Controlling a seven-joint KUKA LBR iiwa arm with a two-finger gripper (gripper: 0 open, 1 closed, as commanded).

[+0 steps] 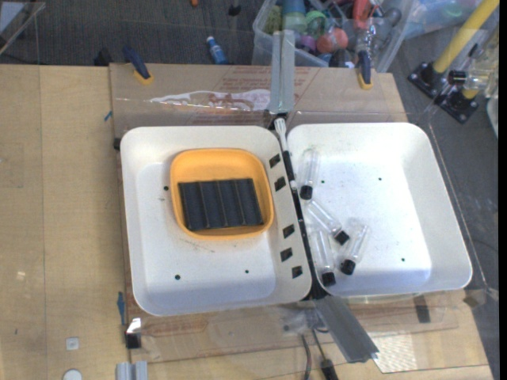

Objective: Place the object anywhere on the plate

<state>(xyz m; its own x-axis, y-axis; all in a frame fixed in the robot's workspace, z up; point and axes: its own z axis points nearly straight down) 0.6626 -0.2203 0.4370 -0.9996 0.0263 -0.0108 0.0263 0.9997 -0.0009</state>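
An orange plate (184,167) rests in the left white bin (150,267) and carries a black ribbed block (221,204) across its middle. Several clear vials with black caps lie in the right white bin (412,196), near its left wall: one vial (307,172) further back, and a cluster (337,240) towards the front.
A slim grey divider post (282,70) stands behind the seam between the bins. Blue clamps (141,71) hold cardboard at the back. A clear tub of coloured toys (333,14) sits behind the bench. Wooden bench surface (55,212) lies to the left.
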